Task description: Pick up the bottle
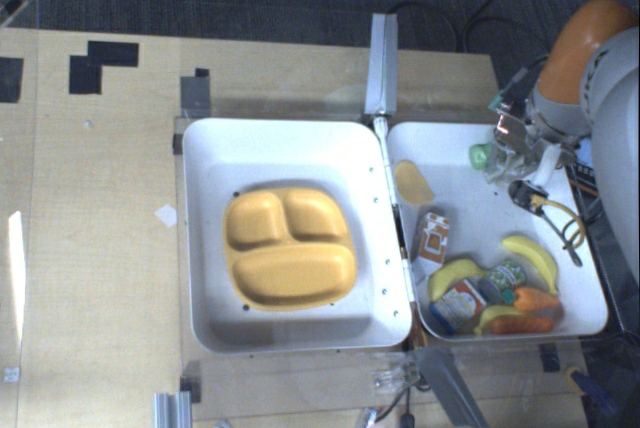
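Because the bottle (483, 156) lies at the far edge of the right bin (455, 151), green cap pointing toward the divider and its pale body running under the tool, the arm has the gripper (517, 154) right over that end, likely for a grasp along the body. Gripper state: cannot tell; the wrist hardware and the clear body blur together, and a hold is not confirmed. Bottle sits well apart from the clutter, which favours a clean approach. Near neighbours: tan flat piece (412, 182) by the divider, small brown carton (432, 238) below it. Near corner holds a heap: two bananas (531, 257) (453, 276), a printed carton (458, 306), an orange carrot-like item (536, 300). Left bin (200, 216) holds a yellow compartment tray (290, 246). Main obstacle, by judgement: the bin wall close behind the bottle.
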Motion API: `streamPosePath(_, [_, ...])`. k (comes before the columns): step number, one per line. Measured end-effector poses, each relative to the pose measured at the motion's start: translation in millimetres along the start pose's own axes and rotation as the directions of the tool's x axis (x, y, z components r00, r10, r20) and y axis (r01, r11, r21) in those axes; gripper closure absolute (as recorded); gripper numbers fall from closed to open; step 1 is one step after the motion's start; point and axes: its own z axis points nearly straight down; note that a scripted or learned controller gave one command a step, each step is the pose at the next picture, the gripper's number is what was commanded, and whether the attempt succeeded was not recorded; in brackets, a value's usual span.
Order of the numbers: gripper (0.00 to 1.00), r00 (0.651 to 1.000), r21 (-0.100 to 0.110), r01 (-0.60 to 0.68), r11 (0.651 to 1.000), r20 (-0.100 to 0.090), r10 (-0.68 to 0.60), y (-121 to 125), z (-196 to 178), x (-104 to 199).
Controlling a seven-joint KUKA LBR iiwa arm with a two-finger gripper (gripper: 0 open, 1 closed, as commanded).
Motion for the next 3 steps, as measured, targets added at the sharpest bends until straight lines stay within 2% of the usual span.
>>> streamPosePath(1, [1.00,0.986,-0.008,-0.165,0.986,0.001,0.165,-2,10,1])
streamPosePath(2, [1.00,0.892,-0.048,-0.452,0.891,-0.030,0.451,-24,11,-2])
streamPosePath(3, [1.00,0.889,-0.049,-0.458,0.888,-0.029,0.457,2,-72,-26])
